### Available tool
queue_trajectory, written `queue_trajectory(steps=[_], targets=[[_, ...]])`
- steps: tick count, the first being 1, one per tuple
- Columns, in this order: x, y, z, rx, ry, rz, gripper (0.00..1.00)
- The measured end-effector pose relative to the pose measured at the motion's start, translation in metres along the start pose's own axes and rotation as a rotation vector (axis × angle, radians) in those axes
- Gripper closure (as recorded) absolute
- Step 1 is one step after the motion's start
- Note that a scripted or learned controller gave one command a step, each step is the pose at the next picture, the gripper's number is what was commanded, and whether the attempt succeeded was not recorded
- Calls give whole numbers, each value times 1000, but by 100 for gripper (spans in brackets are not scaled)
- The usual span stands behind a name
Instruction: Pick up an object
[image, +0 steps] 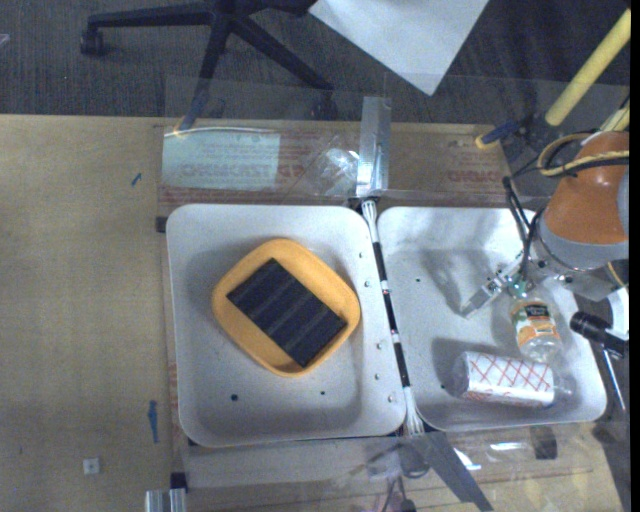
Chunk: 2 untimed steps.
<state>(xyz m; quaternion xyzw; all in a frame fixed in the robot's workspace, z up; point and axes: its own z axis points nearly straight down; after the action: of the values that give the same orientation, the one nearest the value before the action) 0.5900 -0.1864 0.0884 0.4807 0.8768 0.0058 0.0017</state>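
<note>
Camera view is showing the gripper (487, 291) reaching into the right bin (420, 300) from the arm's side, tilted low over the bin floor; whether it is clenched or released, I cannot tell. Nothing is showing between its tips. Just beside it, toward the arm, a small clear bottle (532, 330) is standing or leaning, and below that a white roll with red crosshatching (505, 378) is lying on its side, likely the nearest candidates for a pick. Well apart, across the divider, an orange dish with a dark ribbed insert (286, 317) is sitting in the left bin (190, 300).
</note>
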Motion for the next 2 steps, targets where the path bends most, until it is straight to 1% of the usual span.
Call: queue_trajectory(steps=[1,2], targets=[[-32,-2,1,7,-7,143,0],[-33,-2,1,7,-7,143,0]])
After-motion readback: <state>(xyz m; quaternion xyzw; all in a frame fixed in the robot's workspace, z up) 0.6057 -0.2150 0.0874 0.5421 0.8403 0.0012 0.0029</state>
